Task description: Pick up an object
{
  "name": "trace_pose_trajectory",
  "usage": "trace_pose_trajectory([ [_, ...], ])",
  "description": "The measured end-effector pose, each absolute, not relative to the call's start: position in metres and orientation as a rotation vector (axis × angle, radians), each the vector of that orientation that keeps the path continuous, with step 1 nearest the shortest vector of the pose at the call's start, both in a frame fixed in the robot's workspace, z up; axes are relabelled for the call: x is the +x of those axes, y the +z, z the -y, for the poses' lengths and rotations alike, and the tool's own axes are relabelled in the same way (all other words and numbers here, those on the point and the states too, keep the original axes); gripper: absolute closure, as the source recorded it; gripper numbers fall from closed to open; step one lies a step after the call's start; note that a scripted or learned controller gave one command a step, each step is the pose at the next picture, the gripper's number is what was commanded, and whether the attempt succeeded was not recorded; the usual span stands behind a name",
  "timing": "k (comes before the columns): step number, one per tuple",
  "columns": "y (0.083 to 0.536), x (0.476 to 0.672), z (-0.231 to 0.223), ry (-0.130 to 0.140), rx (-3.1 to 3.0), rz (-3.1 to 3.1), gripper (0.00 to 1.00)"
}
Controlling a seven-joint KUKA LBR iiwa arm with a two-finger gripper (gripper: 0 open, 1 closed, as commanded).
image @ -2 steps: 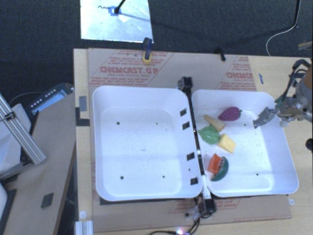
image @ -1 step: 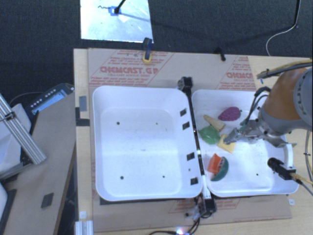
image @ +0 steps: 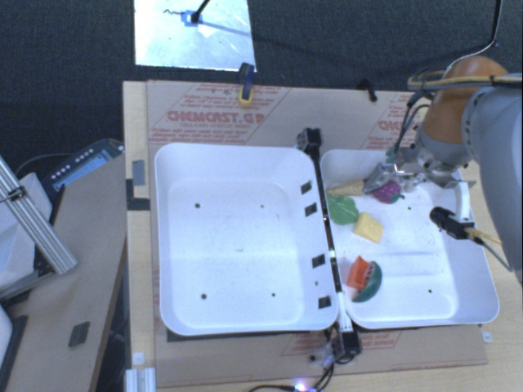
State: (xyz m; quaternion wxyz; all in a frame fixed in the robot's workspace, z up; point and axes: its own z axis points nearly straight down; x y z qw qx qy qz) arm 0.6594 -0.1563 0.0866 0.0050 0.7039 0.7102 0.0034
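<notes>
- On the surface [image: 212, 109], two white bins are seen side by side, touching along a black clipped seam, presumably so that things can be carried from one to the other.
- The left bin [image: 237, 235] is the larger open area, offering free room on all sides within its raised rim.
- The right bin [image: 441, 292] holds every loose object, gathered toward its left wall and far corner, so approach room is judged tight there and freer toward the near right.
- The arm [image: 490, 129] is reached in over the far right rim.
- The claw [image: 391, 176] is lowered onto a purple object [image: 387, 191]; whether it is released or clenched cannot be told.
- A green object [image: 343, 210] lies just beside the seam.
- A yellow block [image: 369, 228] lies near it, apart from the walls.
- An orange and green piece [image: 364, 277] lies nearer the front.
</notes>
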Motion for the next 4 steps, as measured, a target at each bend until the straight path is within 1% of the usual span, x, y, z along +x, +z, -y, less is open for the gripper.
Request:
trace_pose_trajectory([
  [1,0.085,0.630,0.110,0.000,2.214,-2.227,0.00],
  [2,0.087,0.671,0.091,-0.002,2.208,-2.213,0.00],
  [3,0.097,0.670,0.086,0.004,2.211,-2.225,1.00],
  [4,0.191,0.649,-0.005,0.013,2.206,-2.229,1.00],
])
